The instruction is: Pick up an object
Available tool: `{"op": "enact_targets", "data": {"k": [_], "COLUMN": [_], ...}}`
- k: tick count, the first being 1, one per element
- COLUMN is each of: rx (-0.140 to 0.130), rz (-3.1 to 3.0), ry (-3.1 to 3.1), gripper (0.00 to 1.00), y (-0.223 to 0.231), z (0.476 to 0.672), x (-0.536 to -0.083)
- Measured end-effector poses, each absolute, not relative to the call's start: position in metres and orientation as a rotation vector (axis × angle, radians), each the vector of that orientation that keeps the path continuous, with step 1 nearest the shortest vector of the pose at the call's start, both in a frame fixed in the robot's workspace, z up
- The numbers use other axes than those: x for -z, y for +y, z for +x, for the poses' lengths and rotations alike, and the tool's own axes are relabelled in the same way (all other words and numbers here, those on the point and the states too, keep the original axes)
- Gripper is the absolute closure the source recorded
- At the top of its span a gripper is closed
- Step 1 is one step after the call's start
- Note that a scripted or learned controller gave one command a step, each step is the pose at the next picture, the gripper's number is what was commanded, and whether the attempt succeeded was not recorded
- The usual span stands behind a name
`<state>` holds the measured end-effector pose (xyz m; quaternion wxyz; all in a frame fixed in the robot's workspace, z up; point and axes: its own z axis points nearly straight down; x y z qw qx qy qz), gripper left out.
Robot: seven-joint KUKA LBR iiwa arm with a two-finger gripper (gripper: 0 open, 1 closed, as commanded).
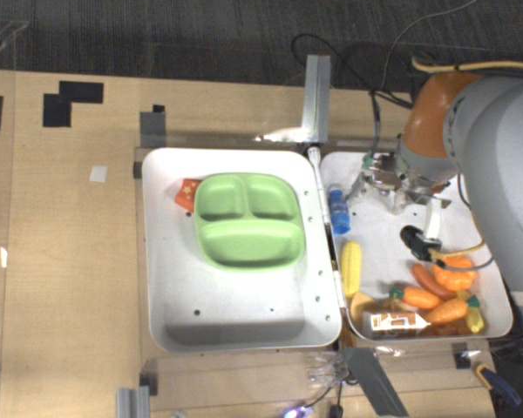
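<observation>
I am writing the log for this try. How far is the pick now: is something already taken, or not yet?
Done: the arm has reached over the right bin, and the end effector hangs above its upper part. In hand: I see no object between its tips. Left: the grasp and the lift. The blue bottle, the yellow corn and the orange carrots lie in that bin. The green tray lies in the left bin.

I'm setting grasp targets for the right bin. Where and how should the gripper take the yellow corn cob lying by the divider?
Probably around its middle, coming straight down. The yellow corn cob lies flat with its long axis running away from the camera, so fingers should close across its narrow width. The white bin wall sits close on its left and the blue bottle lies just beyond its far end, so stay centred.
</observation>
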<state>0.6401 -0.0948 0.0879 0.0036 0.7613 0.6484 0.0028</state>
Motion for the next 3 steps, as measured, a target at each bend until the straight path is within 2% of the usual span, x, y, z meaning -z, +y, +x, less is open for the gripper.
{"op": "enact_targets", "data": {"k": [1,2,3], "rx": [-0.011,-0.030,-0.032], "rz": [2.415,2.562,2.552], "ry": [1.998,1.831,1.822], "gripper": [0.00,0.00,1.00], "y": [-0.123,-0.163,-0.166], "z": [0.525,0.494,0.497], "x": [-0.090,-0.090,-0.102]}}
